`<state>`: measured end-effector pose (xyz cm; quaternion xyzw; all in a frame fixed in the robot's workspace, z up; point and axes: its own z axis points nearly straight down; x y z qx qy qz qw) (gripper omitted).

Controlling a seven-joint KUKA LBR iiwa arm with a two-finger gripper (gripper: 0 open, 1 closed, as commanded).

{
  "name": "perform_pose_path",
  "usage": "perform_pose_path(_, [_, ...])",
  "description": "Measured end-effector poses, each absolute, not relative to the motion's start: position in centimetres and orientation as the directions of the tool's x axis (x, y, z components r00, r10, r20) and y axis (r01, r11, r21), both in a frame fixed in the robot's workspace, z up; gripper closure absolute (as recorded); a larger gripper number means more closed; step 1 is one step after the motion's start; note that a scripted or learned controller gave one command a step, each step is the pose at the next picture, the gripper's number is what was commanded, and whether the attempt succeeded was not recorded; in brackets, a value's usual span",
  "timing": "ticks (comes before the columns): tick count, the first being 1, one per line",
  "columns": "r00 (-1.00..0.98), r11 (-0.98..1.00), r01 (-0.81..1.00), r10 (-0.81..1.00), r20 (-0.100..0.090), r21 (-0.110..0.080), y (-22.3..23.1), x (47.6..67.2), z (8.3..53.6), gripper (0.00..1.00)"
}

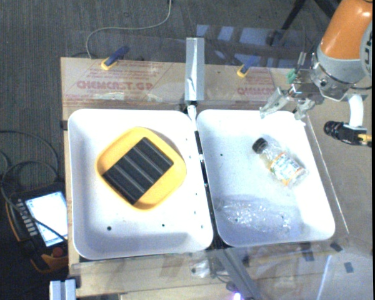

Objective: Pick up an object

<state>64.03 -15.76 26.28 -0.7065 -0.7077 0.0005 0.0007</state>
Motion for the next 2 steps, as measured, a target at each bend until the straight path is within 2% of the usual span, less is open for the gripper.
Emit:
perform_pose_path(1, [-0.048,0.048,0.999,0.999,-0.001,-0.003,-16.8,61.4,13.2,0.00])
perform_pose_path(2, [-0.035,0.035,0.999,0.999,-0.004,0.013,-20.4,56.7,9.1,0.00])
